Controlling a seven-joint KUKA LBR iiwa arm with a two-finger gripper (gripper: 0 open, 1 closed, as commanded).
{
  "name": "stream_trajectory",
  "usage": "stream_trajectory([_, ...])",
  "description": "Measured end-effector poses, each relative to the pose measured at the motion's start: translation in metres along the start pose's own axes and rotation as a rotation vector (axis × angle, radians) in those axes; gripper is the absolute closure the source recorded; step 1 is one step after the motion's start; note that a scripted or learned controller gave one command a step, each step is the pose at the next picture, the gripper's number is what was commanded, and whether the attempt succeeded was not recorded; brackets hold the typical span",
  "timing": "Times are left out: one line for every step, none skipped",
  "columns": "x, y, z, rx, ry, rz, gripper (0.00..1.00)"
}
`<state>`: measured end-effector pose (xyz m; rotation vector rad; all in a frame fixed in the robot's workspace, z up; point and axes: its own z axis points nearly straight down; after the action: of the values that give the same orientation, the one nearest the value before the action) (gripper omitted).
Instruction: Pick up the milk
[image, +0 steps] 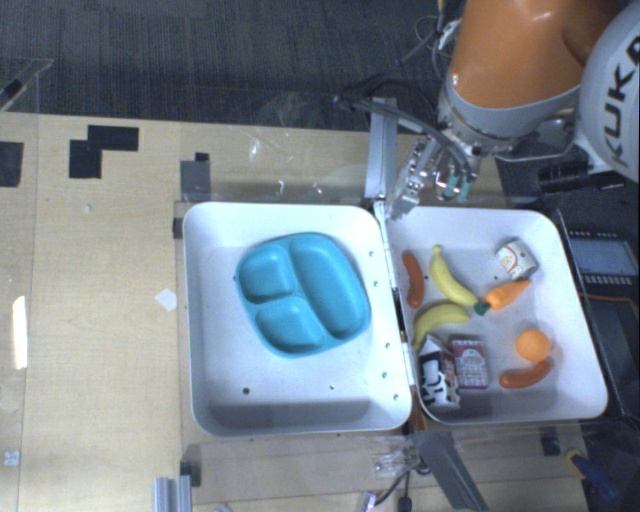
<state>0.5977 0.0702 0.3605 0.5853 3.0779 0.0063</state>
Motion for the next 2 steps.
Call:
stream_trajectory([-0.009,0.039,0.155,-0.001,0.002,-0.451,1.0])
stream_trajectory([-0.02,0.022,0.02,-0.001,-0.004,-0.659,1.0])
